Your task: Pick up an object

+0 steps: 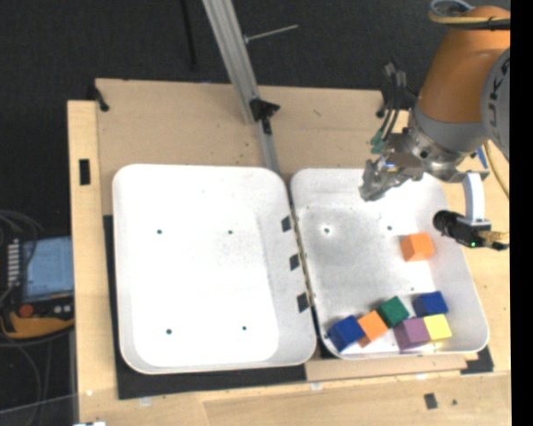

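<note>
The claw (376,185) hangs over the right bin (338,193), away from the blocks; I can't tell its grip.

A pale wooden worktop (178,122) is seen from above at a slant. Two shallow white bins are set on it side by side, their inner edges touching near the middle, with a dark mat (204,375) showing beneath their near edges. The left bin (204,264) is the wider. The right bin (355,238) is the narrower. A slim metal post (235,51) is fixed to the worktop behind the bins and is tilted toward the upper left.
</note>
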{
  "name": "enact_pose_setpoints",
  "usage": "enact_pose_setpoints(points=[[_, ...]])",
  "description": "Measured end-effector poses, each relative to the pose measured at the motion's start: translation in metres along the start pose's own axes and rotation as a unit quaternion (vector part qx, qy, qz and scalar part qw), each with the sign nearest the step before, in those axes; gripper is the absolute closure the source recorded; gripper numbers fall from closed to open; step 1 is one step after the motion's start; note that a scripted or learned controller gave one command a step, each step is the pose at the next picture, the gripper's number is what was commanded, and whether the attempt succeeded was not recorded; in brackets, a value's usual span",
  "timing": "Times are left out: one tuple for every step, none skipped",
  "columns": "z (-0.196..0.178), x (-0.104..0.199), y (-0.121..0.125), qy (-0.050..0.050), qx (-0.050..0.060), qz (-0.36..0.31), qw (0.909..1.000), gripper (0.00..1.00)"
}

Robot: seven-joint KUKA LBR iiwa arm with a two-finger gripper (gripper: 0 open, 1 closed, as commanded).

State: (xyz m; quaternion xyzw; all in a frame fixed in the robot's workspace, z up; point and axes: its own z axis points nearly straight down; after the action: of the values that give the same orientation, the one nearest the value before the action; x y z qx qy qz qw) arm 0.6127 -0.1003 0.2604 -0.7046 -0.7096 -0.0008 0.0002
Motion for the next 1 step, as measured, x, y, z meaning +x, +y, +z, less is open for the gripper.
enact_pose_setpoints(points=[[0.0113, 0.0441, -0.0096, -0.001, 0.0, 0.001, 1.0, 1.0]])
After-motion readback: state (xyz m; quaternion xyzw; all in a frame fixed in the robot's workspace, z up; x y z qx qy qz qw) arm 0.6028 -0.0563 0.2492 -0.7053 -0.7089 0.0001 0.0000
